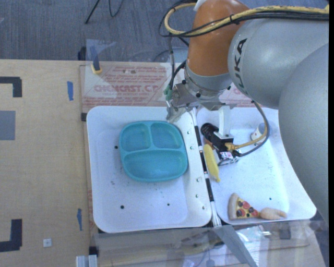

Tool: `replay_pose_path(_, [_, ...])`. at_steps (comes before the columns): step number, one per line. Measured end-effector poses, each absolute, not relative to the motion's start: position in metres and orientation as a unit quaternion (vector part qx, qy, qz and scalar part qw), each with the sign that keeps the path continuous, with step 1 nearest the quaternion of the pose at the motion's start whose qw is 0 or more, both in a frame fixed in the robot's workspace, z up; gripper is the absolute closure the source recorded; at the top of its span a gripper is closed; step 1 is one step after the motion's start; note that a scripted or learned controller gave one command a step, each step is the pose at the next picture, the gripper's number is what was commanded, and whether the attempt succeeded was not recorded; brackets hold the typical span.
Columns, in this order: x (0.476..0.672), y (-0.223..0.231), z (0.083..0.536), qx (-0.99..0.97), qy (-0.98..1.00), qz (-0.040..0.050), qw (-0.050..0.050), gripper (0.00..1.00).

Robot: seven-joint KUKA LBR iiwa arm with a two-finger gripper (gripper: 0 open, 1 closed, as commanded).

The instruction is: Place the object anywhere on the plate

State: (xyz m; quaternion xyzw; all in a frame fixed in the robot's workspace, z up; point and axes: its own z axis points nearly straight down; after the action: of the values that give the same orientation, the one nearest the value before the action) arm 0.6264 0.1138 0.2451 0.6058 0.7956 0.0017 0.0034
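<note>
A light wooden bench top [42, 156] filled the left of the scene. Beyond its far edge lay grey carpeted floor [47, 23], crossed by dark cables [102, 8]. On the bench top sat black angular markings [13, 86], a grey square [6, 125] and strips of blue tape [70, 89]. A printed cardboard sheet [125, 86] lay flat at the bench top's far side. Light was even and soft.
</note>
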Motion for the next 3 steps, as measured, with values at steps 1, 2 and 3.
replay_pose_path(1, [0.626,0.114,0.245,0.605,0.796,0.0016,0.003,0.00])
replay_pose_path(2, [0.627,0.115,0.256,0.604,0.797,0.0027,0.005,1.00])
replay_pose_path(3, [0.627,0.116,0.256,0.604,0.797,0.0026,0.005,0.00])
